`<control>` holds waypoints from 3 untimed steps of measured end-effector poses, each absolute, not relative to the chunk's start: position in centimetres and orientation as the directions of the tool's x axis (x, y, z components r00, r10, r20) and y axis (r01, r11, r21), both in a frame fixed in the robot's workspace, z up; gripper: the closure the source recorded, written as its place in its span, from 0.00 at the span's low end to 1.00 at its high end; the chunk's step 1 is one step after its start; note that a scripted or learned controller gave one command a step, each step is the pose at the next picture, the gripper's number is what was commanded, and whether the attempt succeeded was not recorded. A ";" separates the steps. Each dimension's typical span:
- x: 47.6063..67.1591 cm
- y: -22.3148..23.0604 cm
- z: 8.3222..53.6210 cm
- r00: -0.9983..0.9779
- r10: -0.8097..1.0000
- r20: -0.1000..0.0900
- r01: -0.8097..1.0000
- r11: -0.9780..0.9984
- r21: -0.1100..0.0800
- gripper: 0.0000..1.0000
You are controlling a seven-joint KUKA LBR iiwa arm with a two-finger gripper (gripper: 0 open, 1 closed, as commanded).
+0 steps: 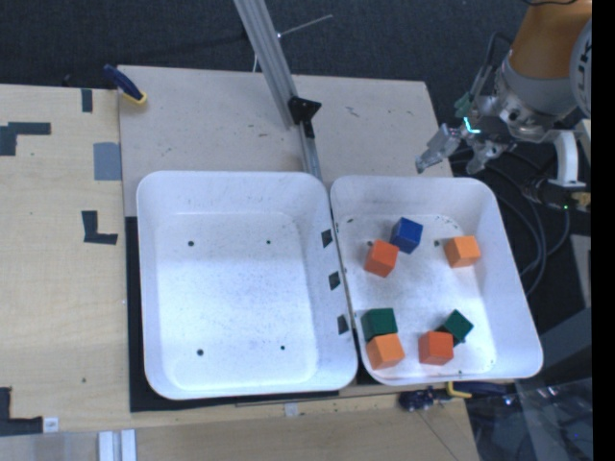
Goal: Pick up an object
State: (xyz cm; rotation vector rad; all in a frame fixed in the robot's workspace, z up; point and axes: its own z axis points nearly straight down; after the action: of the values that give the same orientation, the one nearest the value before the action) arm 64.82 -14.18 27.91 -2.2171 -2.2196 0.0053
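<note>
Camera view: claw (454, 157) beyond block-filled right bin (500, 221).

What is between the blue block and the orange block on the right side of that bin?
Nothing: between the blue block and the orange block, the camera view shows bare white bin floor.

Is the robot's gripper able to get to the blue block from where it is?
Probably yes. The gripper hangs above the right bin's far rim, and the blue block sits uncovered, with a slight gap from the orange block beside it.
</note>
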 end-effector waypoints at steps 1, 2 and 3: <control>64.9 -14.2 28.2 -0.002 1.000 -0.001 1.000 0.002 -0.002 0.00; 64.8 -14.0 23.8 -0.002 1.000 -0.001 1.000 0.002 -0.005 0.00; 65.3 -14.0 19.3 -0.002 1.000 -0.001 1.000 0.002 -0.006 0.00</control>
State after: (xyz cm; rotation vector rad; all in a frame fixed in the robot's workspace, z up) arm 65.30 -14.03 19.27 -2.2170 -2.2210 0.0074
